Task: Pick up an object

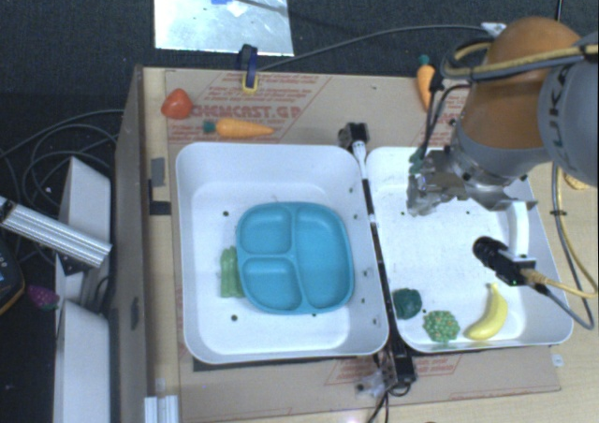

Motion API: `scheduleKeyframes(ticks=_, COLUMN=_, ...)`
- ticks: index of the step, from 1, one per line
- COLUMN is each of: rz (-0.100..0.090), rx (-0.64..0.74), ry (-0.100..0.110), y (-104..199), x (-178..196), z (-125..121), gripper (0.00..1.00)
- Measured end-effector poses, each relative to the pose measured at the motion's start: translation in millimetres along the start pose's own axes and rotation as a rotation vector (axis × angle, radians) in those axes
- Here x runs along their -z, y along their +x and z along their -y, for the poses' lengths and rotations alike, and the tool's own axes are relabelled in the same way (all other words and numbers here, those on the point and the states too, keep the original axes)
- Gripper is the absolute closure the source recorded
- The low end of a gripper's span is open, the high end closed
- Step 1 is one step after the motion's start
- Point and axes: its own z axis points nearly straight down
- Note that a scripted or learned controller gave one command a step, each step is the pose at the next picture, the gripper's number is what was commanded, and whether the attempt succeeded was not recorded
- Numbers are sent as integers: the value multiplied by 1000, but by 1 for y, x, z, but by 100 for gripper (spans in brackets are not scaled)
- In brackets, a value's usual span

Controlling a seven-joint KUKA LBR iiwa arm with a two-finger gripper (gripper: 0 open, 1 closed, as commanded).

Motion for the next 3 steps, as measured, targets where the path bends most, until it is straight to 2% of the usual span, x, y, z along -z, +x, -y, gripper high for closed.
scheduleKeyframes(ticks=1, rz=0, rx=2, ry=0, y=5, x=-2, z=-3, gripper=100)
scheduleKeyframes(ticks=2, rz=0, rx=2, ry=0, y=11, x=-7, z=9, gripper=100)
scheduleKeyframes(ticks=3, rz=1, rx=0, ry=-1, y=-21, x=1, z=-40, gripper=100)
